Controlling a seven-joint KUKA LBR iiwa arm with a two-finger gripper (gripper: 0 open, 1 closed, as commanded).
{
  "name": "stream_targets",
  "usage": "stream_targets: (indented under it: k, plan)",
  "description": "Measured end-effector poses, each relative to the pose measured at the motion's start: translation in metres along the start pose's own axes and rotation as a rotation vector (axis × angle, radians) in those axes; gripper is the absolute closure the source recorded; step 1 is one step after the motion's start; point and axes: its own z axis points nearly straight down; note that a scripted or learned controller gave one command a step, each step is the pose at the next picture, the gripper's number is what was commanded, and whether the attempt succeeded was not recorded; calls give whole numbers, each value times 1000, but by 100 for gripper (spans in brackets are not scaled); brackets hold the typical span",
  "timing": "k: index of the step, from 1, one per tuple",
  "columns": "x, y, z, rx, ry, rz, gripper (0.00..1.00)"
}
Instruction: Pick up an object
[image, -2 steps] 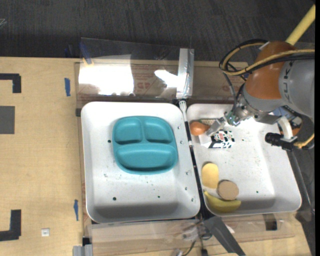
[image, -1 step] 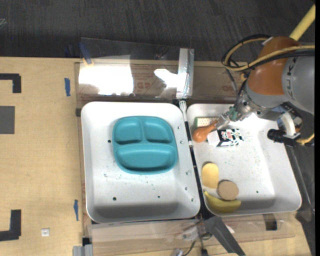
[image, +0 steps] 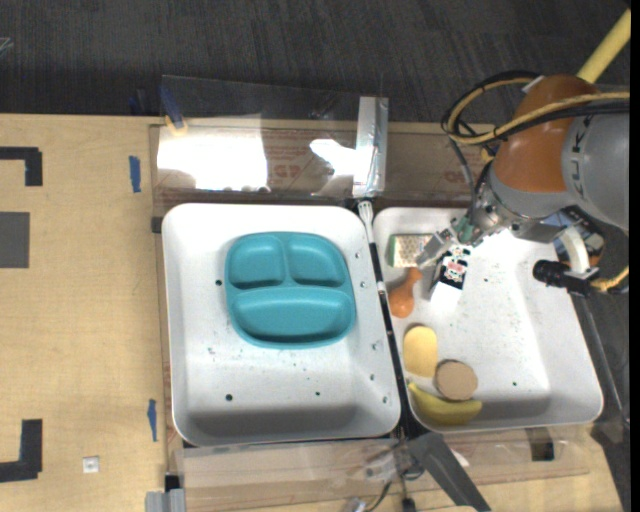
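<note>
Nearest the camera, the left bin (image: 190, 400) carries a teal divided plate (image: 290, 287) lying flat at its centre. To its right, the right bin (image: 520, 350) holds a banana (image: 443, 405), a brown disc (image: 456, 378), a yellow piece (image: 421, 348) and an orange piece (image: 402, 298) along its left wall. The hand (image: 440, 262) hangs over the bin's upper left, just right of the orange piece; whether it is spread or pressed together cannot be told.
</note>
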Motion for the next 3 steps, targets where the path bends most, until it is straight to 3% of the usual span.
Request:
stream_targets:
  k: [1,2,3]
  plan:
    - [11,-71,23,30,5,71,0]
    - [9,-68,11,21,-3,72,100]
    - [9,-69,12,23,-2,72,0]
